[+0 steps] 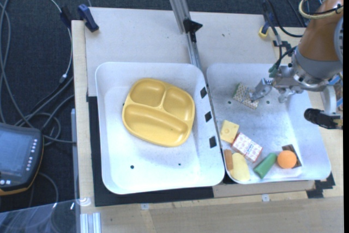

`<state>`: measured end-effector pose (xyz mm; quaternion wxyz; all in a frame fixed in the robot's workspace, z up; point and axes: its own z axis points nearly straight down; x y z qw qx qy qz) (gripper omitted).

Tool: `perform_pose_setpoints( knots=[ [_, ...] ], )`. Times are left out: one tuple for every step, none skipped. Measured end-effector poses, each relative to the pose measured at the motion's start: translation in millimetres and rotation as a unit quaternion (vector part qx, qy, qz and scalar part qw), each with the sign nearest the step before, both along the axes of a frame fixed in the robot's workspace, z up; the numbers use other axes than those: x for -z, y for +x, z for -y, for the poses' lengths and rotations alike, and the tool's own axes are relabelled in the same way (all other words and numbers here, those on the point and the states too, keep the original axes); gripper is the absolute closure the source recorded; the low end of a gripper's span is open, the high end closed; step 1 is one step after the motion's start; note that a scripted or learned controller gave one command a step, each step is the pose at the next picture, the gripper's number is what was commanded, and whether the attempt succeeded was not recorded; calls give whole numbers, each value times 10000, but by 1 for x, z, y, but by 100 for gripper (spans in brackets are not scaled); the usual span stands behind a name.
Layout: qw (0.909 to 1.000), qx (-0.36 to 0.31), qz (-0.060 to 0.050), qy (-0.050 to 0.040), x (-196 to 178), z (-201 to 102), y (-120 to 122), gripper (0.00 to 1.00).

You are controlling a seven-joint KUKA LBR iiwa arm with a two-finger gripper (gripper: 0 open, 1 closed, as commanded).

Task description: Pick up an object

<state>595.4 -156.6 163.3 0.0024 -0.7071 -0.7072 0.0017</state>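
Small flat beige patterned packet (245, 96) lay tilted at 11 o'clock in right white bin (305, 128); tool (265, 88) touched its 3 o'clock edge, grip state unclear.

We count two shallow white bins, a left bin (109, 172) and a right bin (311, 133), side by side on one bench (142, 35). In the left bin we count one yellow divided plate (158, 112), with three compartments. In the right bin we count seven small things: one speckled tan piece (244, 95), one yellow cheese wedge (229, 131), one dotted white-and-red block (247, 147), one pale yellow oblong (240, 167) with one orange strip (229, 159) beside it, one green block (265, 165) and one orange ball (287, 159). On the bins' shared edge we count three black clips (208, 116). At the bench's far left corner we count one blue clamp (88, 17).
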Motion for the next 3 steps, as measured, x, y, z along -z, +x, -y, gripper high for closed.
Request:
perform_pose_setpoints(
  knots=[
    [10000, -1, -13, 7, 64, -1, -3, 0],
    [10000, -2, 11, 0, 71, -2, -3, 0],
    [10000, -4, 31, 3, 59, -2, -1, 100]
  ],
)
